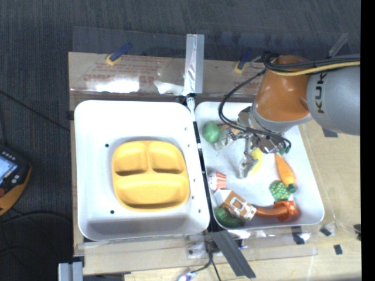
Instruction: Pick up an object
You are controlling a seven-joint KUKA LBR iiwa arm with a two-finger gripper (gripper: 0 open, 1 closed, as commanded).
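Note:
My gripper (250, 157) hangs under the orange wrist band (283, 96) over the middle of the right bin (310, 180). A small yellow toy (254, 161) lies right at the gripper's tip; whether it is held I cannot tell. Around it lie a green ball (211, 132) to the left, an orange carrot (284, 168) to the right, and a green leafy piece (282, 189) below the carrot. Along the bin's front lie a red-orange sausage-like piece (275, 212), a small brown-and-white box (238, 205), a dark green item (225, 217) and a small red-and-white piece (217, 181).
The left bin (94, 127) holds a yellow divided plate (151, 174). The ridge between the bins (199, 163) runs just left of the green ball. Black cables (234, 98) loop from the wrist over the right bin's back edge. The grey arm (343, 98) enters from the right.

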